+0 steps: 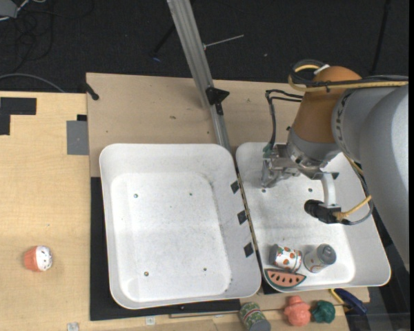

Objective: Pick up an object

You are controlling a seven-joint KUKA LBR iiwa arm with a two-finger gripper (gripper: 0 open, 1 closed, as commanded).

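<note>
The arm comes in from the right, and its gripper (270, 173) hangs over the upper left part of the right bin (290, 223), close to the bin's left wall. Whether it is apart or together cannot be told from this view; nothing shows clamped in it.

Taking the right bin as landmark: 3 small things lie in its near corner, well below the gripper. A white cup with red spots (286, 258) sits just left of a grey metal can (322, 256), the 2 near each other. A watermelon slice toy (285, 278) lies at the bin's front rim, just under the cup.

In front of the bin, on the bench, sit a dark green can (250, 315), a pink lumpy toy (297, 309) and a green lumpy toy (323, 312) in a row. The left bin (124, 164) adjoins the right bin's left wall. Far left of both, an orange and white ball (38, 258) rests on the wood.

No readable writing or brand shows on any item.
</note>
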